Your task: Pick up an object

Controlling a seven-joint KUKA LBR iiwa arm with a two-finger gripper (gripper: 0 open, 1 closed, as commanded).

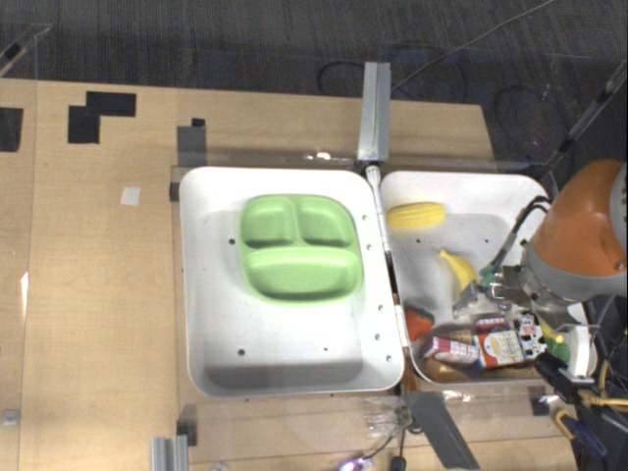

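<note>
In the camera view, the gripper [494,287] hangs low in the right bin [491,189] beside a banana [457,267]; whether it is open cannot be told. A corn cob [415,215] lies farther back, a green divided plate [298,246] in the left bin [211,263].

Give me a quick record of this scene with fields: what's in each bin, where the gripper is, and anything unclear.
left bin: green tray, three compartments
right bin: corn near the far left corner; banana mid-bin; red item by the divider; packets along the near wall
arm: reaches in from the right over the right bin
gripper: low, beside the banana, above the packets
unclear: finger state; what the red item is; packet labels
</note>
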